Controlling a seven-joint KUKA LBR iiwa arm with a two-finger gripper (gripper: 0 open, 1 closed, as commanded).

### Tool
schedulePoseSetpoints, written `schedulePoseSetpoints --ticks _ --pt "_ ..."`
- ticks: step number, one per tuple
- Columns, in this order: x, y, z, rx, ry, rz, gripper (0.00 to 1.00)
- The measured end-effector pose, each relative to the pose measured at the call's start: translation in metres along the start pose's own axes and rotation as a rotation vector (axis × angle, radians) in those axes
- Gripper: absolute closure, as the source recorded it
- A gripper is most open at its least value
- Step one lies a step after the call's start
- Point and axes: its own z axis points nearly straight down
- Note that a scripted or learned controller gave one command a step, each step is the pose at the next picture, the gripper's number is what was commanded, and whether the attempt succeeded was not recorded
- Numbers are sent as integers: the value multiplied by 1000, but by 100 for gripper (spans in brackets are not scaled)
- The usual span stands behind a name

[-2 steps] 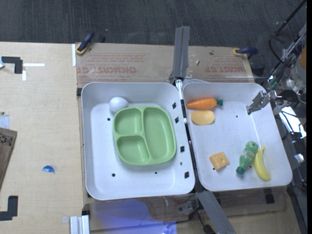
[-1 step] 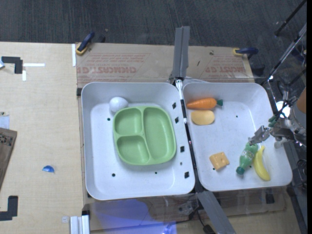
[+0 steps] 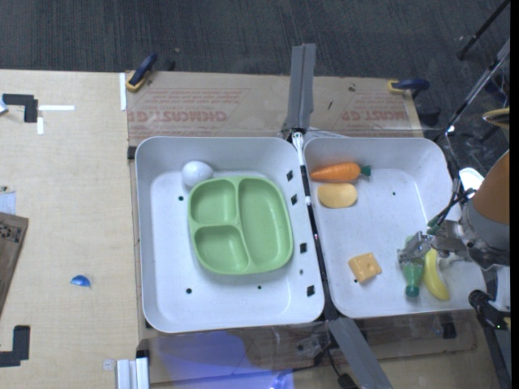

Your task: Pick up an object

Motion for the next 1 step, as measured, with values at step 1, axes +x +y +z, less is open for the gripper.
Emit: schedulePoseSetpoints --ticks 1 --pt "20 -2 -35 -2 -11 -321 0"
